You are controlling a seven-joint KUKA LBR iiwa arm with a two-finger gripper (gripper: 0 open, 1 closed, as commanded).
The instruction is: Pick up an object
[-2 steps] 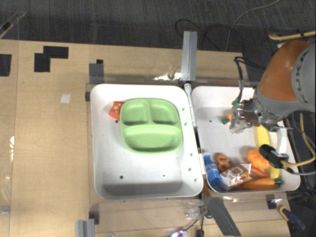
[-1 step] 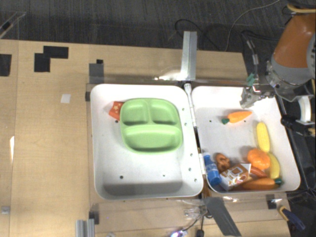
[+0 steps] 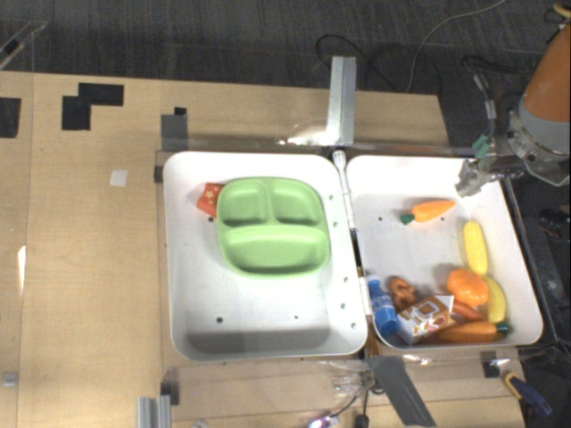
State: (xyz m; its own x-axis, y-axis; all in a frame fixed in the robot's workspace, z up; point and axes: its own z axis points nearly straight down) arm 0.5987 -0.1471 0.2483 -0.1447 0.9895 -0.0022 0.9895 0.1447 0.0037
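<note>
Arm (image 3: 546,105) cropped at right edge

Fixed overhead slant on both bins (image 3: 178,239)

My arm (image 3: 546,92) reached in from the right edge of the view — orange band uppermost, grey wrist (image 3: 526,150) below it, angled down and to the left. My gripper (image 3: 470,178) hung at the far right, its tip low and pointing leftward — nothing visibly in its grasp.
</note>
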